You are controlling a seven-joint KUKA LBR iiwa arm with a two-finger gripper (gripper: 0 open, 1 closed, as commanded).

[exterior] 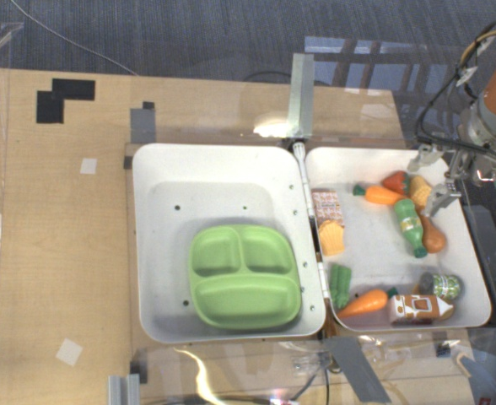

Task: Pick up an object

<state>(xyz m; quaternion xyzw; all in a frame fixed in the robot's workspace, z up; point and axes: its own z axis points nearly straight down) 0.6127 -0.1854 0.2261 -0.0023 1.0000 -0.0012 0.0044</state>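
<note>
The right bin (374,256) holds several toy foods. A small carrot (380,196), a red piece (396,180) and a yellow piece (419,189) lie at its back right. A green bottle (409,226) and a brown-orange piece (434,240) sit just in front of them. My gripper (434,177) hangs over the bin's back right corner, beside the yellow piece. Its fingers stand apart, open, with nothing between them.
Along the right bin's left wall lie a snack packet (326,204), an orange block (331,240) and a green vegetable (341,283). At the front are a bigger carrot (364,304), a brown carton (420,309) and a green can (444,287). The left bin (172,184) carries a green divided plate (244,275).
</note>
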